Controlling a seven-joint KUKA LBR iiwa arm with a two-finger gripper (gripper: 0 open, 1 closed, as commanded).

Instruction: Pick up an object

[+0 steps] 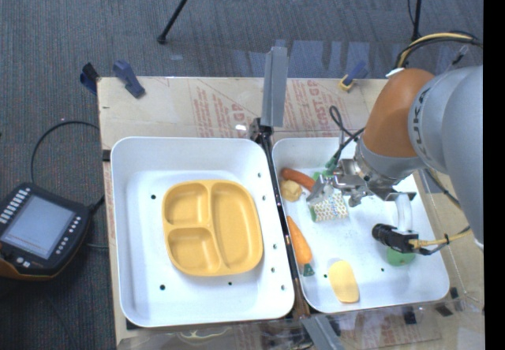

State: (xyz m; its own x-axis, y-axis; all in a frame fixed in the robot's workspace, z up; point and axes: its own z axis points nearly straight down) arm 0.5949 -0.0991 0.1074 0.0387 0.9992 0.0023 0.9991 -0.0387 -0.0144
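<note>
My gripper (338,185) hangs over the middle of the right bin (426,281), at the upper edge of a white block with a dotted pattern (331,207). Whether it touches the block is unclear. To the block's left lie an orange-red sausage shape (297,177) and a small tan lump (292,191). A carrot (299,242) lies along the bin's left wall. Near the front edge rests a pale yellow slab (343,281). A green piece (401,256) shows at the right, partly hidden by robot hardware.
The left bin (134,183) holds a yellow plate with three compartments (211,227). A grey upright post (274,88) stands behind the wall between the bins. A handheld control pendant (35,230) lies on the floor at far left.
</note>
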